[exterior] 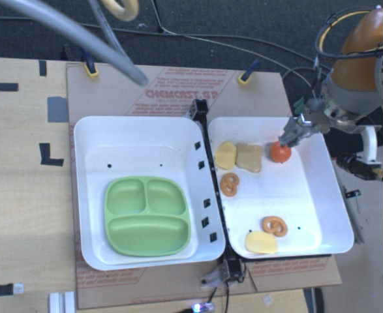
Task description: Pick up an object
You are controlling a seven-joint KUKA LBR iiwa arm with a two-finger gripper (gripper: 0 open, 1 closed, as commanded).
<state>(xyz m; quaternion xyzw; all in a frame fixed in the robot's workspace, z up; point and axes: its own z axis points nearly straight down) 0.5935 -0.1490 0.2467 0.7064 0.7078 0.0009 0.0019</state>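
Observation:
The right bin (308,194) holds a red tomato-like ball (280,152), a tan bread slice (248,157), a yellow piece (226,154), two pretzels (229,184) (275,225) and a pale yellow wedge (261,242). My gripper (291,137) reaches in from the right, its tip just above and right of the red ball, touching or nearly touching it. Nothing visibly sits between the fingers.
The left bin (93,142) holds a green divided plate (147,215). A black clip divider (204,168) runs between the bins. Cables cross the dark floor behind, and a grey pole (61,25) slants across the top left.

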